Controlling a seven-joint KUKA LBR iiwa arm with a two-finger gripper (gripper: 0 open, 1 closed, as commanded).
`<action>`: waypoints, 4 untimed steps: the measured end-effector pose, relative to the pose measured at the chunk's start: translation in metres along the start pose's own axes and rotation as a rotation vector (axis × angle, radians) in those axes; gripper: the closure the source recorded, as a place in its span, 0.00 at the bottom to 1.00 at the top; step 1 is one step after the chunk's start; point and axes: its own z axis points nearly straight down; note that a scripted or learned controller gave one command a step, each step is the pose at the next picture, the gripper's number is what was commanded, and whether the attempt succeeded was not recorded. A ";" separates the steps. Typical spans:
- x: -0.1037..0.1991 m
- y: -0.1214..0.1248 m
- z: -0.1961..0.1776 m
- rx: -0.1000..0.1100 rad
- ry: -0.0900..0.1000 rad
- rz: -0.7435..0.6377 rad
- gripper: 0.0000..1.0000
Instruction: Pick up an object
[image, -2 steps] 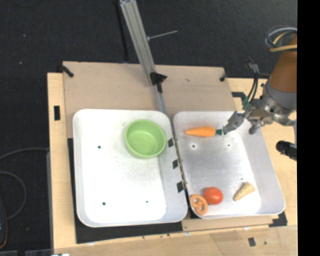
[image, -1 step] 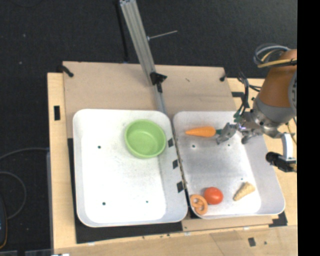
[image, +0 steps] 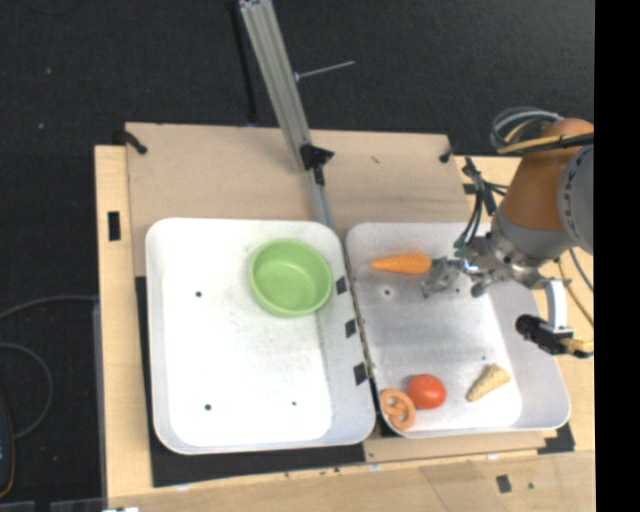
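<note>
Grey metal tool (image: 456, 277) sits low over the upper part of the right bin (image: 520, 415), fingers spread w/ nothing between them, one tip just beside the carrot's (image: 402, 264) thick end. Carrot lies flat, pointing left toward the bin divider. Further down the same bin: red tomato (image: 428, 391), pretzel-like orange ring (image: 397, 408) touching it at the lower left corner, tan wedge (image: 488, 382) to the right. Left bin (image: 190, 420) has a green bowl (image: 291, 278) near its upper right. Both bins rest on the bench (image: 220, 160).
</note>
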 end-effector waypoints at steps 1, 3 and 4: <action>-0.001 0.001 -0.012 -0.006 -0.001 0.003 1.00; -0.004 0.000 -0.087 -0.003 0.001 -0.003 1.00; 0.049 -0.007 -0.099 -0.002 0.002 -0.006 1.00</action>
